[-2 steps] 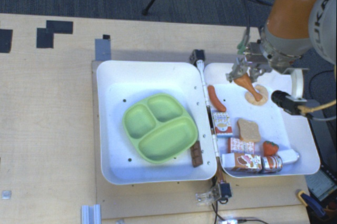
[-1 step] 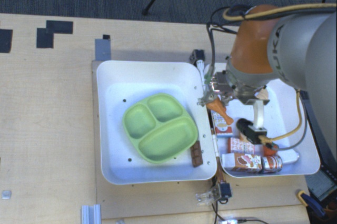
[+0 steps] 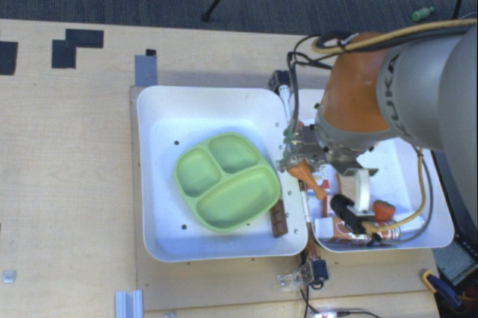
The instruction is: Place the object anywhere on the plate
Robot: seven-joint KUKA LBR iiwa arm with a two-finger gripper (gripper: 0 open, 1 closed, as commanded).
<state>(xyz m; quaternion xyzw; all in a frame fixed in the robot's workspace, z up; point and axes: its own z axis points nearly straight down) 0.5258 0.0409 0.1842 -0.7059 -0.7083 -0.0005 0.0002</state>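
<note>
Carrot-like orange object (image 3: 308, 180) sits under the gripper (image 3: 302, 160) at the bins' divider, just right of the green plate (image 3: 228, 182). Whether the fingers grip it, I cannot tell. Carry it left and release it low over a plate compartment.

- Green three-compartment plate (image 3: 228, 181) lies in the left bin (image 3: 160, 160).
- Brown bar (image 3: 278, 219) touches the plate's right edge.
- Arm (image 3: 396, 85) hangs over the right bin (image 3: 437, 223).
- Orange object (image 3: 308, 178) sits near the bins' divide.

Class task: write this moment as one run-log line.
plate: green, left bin | orange object: near bin divider, under gripper | placed: not yet
</note>
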